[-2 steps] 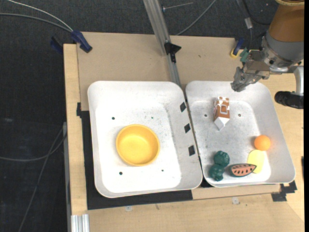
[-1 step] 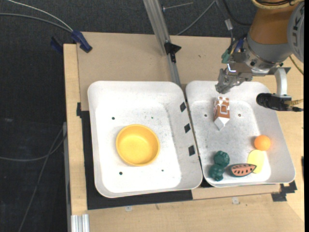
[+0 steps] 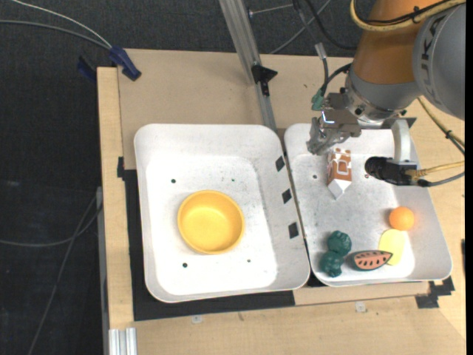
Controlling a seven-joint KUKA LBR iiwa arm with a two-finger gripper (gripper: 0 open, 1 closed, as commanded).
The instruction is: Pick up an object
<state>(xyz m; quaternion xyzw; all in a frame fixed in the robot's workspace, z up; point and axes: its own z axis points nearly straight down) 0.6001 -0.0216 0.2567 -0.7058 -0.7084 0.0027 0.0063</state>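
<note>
**Bench inventory: two bins, arm over the right bin**

Table point(image 3: 192, 87): tan board, centre of frame, carrying two shallow white bins side by side.

Left bin point(image 3: 159, 150): centre-left of frame. Contains one yellow bowl point(image 3: 211, 221), upright, slightly below the bin's middle, apart from every wall.

Right bin point(image 3: 318, 220): centre-right of frame. Contents:
- Orange-and-white carton point(image 3: 340, 172), upper middle of the bin, tilted, its white pointed end toward the lower left.
- Orange ball point(image 3: 401, 218), right side, just above the yellow piece.
- Yellow piece point(image 3: 393, 245), lower right, touching the watermelon slice.
- Watermelon slice point(image 3: 370, 259), lower right, lying flat.
- Green broccoli-like toy point(image 3: 336, 253), lower middle, just left of the slice.

Arm point(image 3: 403, 35): grey with an orange band, upper right of frame, reaching down over the top of the right bin.

End effector point(image 3: 325, 133): hangs at the upper edge of the right bin, directly above and left of the carton, close to its top end. Whether it is released or clenched cannot be told; contact with the carton is unclear.

Metal pole point(image 3: 244, 46): slants from the top centre of frame toward the gap between the bins.
</note>
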